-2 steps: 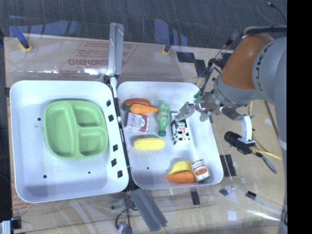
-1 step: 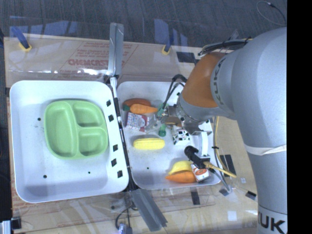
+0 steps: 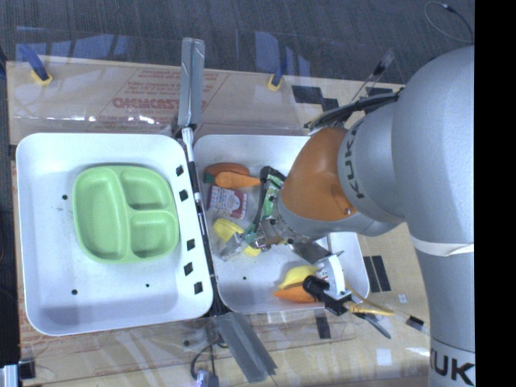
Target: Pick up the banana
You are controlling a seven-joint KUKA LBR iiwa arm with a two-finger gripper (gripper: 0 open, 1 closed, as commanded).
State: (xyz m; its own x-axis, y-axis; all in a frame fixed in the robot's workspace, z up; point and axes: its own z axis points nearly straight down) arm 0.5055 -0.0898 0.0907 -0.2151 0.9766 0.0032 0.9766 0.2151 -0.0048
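The banana (image 3: 228, 230) was seen left of centre in the right bin (image 3: 242, 297), just beside the divider between the two bins, as a small yellow curved piece. The gripper (image 3: 256, 236) was lowered at its right end, under the orange wrist band of the arm (image 3: 322, 185). Whether the fingers were spread or closed could not be told, since they were hidden in dark clutter and partly covered by the wrist; no object could be made out between them.

Above the banana, a red-and-white packet (image 3: 228, 202) and an orange carrot-like piece (image 3: 236, 181) were lying. Toward the lower right of that bin, a second yellow piece (image 3: 297, 277) was resting on an orange one (image 3: 292, 293). In the left bin (image 3: 32, 216), a green divided plate (image 3: 126, 213) was set.

The banana was judged to be a light, rigid toy with a smooth, somewhat slippery skin. A hold across its narrow middle, with the fingers set square to its curve, was thought most secure; a grip near a tapered end would likely slide off. The neighbouring packet was considered close enough to be snagged.
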